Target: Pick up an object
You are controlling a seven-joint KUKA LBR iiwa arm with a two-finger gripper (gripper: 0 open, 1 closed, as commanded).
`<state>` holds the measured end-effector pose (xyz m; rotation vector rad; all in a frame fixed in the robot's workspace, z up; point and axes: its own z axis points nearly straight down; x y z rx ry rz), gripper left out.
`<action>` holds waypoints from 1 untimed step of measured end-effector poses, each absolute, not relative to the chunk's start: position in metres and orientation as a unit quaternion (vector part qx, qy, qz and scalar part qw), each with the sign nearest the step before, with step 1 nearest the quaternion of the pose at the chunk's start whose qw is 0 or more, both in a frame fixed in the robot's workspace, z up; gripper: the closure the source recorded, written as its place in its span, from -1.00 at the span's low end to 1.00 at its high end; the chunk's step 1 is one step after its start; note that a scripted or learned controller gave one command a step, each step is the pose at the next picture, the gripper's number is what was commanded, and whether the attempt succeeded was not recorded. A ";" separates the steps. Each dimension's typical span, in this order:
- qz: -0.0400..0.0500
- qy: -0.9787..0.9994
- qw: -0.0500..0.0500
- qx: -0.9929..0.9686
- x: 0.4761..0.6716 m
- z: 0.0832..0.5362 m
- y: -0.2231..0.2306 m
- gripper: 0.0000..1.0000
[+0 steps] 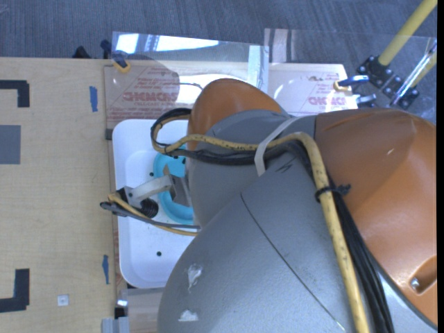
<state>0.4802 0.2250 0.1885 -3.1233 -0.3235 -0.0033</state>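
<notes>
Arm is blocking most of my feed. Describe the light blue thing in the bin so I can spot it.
Find the white bin left of the grey arm. The light blue object lies in its upper half, curving out from under the arm. It is the only blue item on that white floor.

Pale wood desk, top w/ black corner marks + blue tape bits. On it: white bin at its right edge, mostly under arm; second bin behind clear panel w/ red lettering at far side. Grey carpet floor beyond.
</notes>
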 end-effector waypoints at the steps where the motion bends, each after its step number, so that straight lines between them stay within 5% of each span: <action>1: -0.003 -0.107 0.001 -0.994 0.583 0.263 0.223 1.00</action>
